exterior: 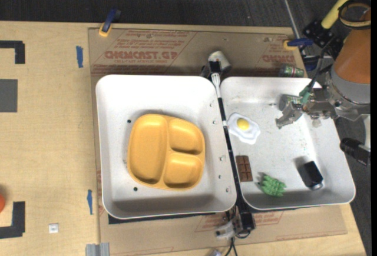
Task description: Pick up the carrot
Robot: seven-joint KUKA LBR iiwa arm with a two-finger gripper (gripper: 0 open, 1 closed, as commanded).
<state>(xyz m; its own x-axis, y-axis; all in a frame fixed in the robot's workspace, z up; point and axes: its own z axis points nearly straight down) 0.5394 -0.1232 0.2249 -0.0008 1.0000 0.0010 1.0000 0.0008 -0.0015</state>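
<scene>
red "chemcast gp" print on the cardboard sheet (141, 49) behind both bins.

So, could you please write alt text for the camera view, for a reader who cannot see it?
A gripper hangs over the right bin, which holds a toy fried egg, a brown block, a green toy and a black object. The left bin holds a yellow divided plate.

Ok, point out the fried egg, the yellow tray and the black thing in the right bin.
fried egg (243, 128), camera view, on its yolk.
yellow tray (166, 150), camera view, on the ridge between compartments.
black thing (310, 173), camera view, on its top face.
</scene>
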